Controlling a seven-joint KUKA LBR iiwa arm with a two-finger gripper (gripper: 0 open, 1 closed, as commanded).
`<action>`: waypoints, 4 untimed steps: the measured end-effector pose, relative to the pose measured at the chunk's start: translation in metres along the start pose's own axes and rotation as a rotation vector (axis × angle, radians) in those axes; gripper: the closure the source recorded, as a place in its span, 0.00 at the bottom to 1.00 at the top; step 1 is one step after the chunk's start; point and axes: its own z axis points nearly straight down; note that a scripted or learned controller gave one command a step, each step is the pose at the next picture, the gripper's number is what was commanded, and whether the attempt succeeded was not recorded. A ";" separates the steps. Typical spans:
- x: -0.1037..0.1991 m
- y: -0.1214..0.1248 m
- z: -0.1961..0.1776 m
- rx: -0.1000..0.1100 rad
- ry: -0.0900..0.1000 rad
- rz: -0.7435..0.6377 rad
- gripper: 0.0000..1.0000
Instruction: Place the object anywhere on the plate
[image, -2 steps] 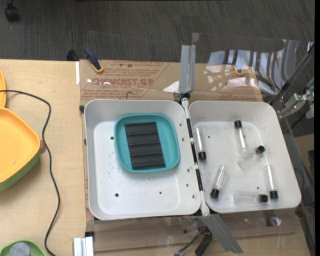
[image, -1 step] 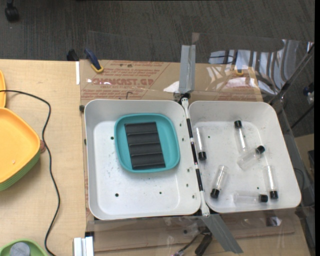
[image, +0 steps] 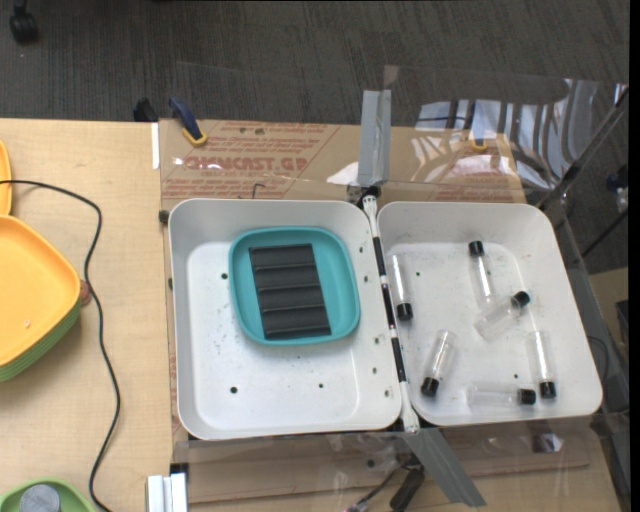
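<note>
The pale wooden surface (image: 90, 400) carries a sheet of brown cardboard (image: 270, 160), and on that sheet the two white bins stand side by side, their inner rims touching. The left bin (image: 200, 380) holds a teal plate (image: 345, 290), rounded and square, lying toward the bin's far half; a dark ribbed pad (image: 288, 290) covers its middle. The right bin (image: 560, 260) holds six clear tubes with black caps, scattered and lying flat, all apart from the plate: one (image: 399, 280) along the bin's left wall, one (image: 482, 272) near the far middle, one (image: 498, 318) tilted at the centre, one (image: 438, 355) nearer the front, one (image: 541, 358) by the right wall, and one (image: 495, 396) along the front edge. Stacked yellow and green dishes (image: 30, 300) sit at the surface's left edge, with a black cable (image: 100, 300) curving past them.
</note>
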 end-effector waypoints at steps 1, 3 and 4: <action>0.003 -0.003 0.001 0.001 0.000 0.133 0.00; 0.004 -0.024 0.001 0.001 0.000 0.384 0.00; 0.003 -0.030 0.001 0.003 -0.001 0.528 0.00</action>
